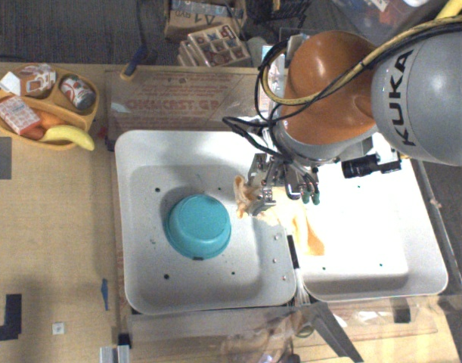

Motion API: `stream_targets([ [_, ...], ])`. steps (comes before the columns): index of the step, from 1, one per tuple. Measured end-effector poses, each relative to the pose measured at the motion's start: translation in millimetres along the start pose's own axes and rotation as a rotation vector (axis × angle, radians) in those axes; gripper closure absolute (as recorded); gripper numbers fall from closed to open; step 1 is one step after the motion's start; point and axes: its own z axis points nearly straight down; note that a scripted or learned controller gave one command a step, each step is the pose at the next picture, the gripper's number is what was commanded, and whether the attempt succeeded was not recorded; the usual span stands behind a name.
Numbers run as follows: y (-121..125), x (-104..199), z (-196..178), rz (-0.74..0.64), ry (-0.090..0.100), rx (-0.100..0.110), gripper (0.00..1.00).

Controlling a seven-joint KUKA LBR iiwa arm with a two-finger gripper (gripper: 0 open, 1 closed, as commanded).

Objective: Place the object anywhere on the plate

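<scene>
Camera view: two white bins are seen side by side on the counter (49, 263). A teal plate (199, 226), looking like an upturned dish, lies in the left bin (140, 165). The arm (412, 97) is reached in from the right, and the hand (280, 191) is hung over the inner edge of the left bin, close to the divide between the bins.

A small orange-tan object (246, 197) is seen at the hand's left side, touching or just beside the fingertips. Whether it is pinched cannot be told; the fingers are cluttered by cables and too small to read, so the hand's state is left undetermined. A second orange piece (312, 237) lies in the right bin (382, 240), near the divide.

The object is judged not yet on the plate; it sits right of it, apart from the rim.

Step in hand, as judged: carry to the plate. To be done well, a grip should be confirmed before travel, since a loose piece could be dropped into the bin short of the plate. The hand should be moved left and slightly toward the camera until centred over the teal disc, then lowered close before release, as a domed surface may let a light piece slide off.

A fruit tray (41, 112) is noted at far left on the counter, well apart.
</scene>
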Motion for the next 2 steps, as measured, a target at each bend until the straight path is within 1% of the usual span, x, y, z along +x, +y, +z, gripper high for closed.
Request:
stream_targets([
  [1,38.0,34.0,-0.7,-0.003,0.0,0.0,1.0],
  [2,37.9,33.9,-0.8,-0.002,0.0,0.0,0.0],
])
